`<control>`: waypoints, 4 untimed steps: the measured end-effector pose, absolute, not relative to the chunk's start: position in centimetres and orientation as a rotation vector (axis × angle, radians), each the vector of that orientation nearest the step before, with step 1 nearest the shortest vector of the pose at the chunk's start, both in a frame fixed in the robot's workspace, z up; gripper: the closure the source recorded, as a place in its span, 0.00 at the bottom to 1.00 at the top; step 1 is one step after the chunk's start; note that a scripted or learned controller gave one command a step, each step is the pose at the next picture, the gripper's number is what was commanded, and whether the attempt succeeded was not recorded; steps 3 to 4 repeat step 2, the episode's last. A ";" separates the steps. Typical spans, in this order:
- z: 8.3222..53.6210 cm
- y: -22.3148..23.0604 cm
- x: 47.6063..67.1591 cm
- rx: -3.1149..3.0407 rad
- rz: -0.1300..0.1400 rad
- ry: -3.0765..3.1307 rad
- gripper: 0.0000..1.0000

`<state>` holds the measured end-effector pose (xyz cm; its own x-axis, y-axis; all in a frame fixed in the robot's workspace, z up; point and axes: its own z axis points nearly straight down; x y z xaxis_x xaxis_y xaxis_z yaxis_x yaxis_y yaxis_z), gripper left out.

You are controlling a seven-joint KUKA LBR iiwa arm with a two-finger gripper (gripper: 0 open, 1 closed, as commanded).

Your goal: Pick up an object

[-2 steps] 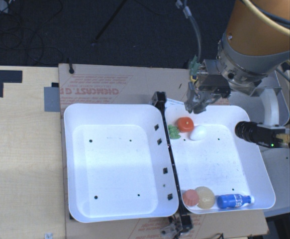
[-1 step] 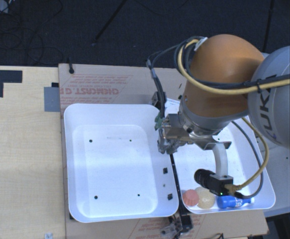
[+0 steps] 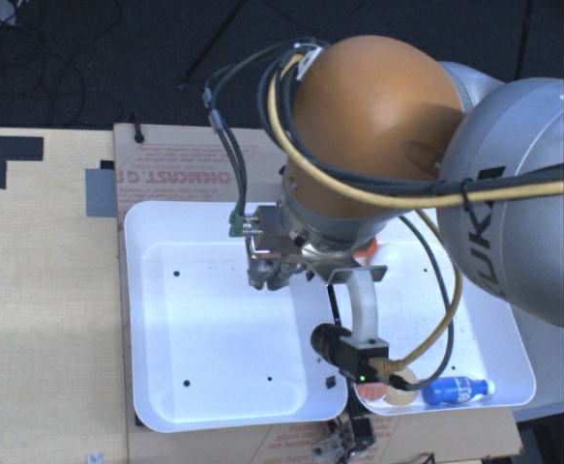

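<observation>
A small blue bottle (image 3: 456, 391) lies on its side in the front right corner of the right bin (image 3: 519, 383). Just left of it sits a pale round object (image 3: 403, 386), partly hidden by the robot's fittings. A bit of an orange-red object (image 3: 365, 252) peeks out under the wrist in the right bin. My gripper (image 3: 270, 271) hangs below the big orange wrist, over the back right part of the left bin (image 3: 142, 259), close to the divide between the bins. I see nothing held in it.
The arm's grey and orange body covers most of the right bin. Cardboard (image 3: 180, 167) lies under both bins, and a wooden bench top (image 3: 40, 288) stretches to the left. Small dark specks dot the left bin's floor.
</observation>
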<state>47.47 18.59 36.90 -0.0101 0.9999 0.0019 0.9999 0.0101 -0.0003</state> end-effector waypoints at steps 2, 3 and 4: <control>23.9 24.1 47.5 -2.216 0.005 -2.224 1.00; 23.9 24.1 47.5 -2.216 0.005 -2.224 1.00; 23.9 24.1 47.5 -2.216 0.005 -2.224 1.00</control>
